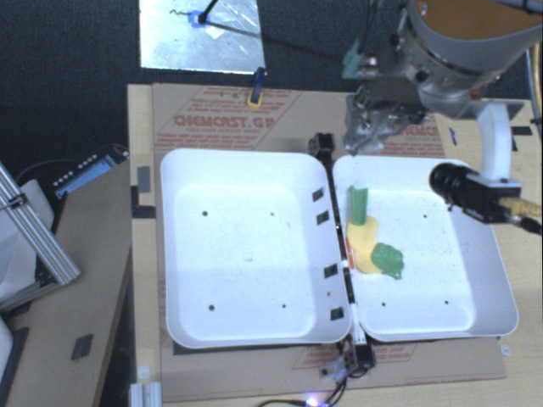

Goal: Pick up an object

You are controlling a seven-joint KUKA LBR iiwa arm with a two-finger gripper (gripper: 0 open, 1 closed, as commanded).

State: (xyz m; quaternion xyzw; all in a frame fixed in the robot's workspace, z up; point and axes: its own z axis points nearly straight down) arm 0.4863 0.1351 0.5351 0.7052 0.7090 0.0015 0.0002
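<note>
Objects for picking, as I log them from my remote station: three items clustered in the right bin point(475, 312), against its left wall.

1. Green block point(359, 203), upright-looking bar, uppermost of the group, its lower end touching the yellow piece.
2. Yellow piece point(363, 246), rounded, lying just beside the bins' shared divider; its exact shape I cannot make out.
3. Green lump point(389, 260), irregular, overlapping the yellow piece's lower right edge. Whether it rests on top or only abuts it I cannot tell.

Left bin point(195, 312): white, shallow, a few small dark dots on its floor.

Arm point(475, 24): grey with orange band, entering from upper right, largely cut off by the frame's top edge.

Gripper point(373, 130): hanging above the far rim of the right bin, over the cardboard sheet point(221, 117), well apart from the three items. Its fingers are blurred into a metallic tangle, so I cannot tell how the tool is set, and I see nothing between them.

Black cylindrical fitting point(462, 189): juts over the right bin's upper right area, hiding part of the rim.
</note>
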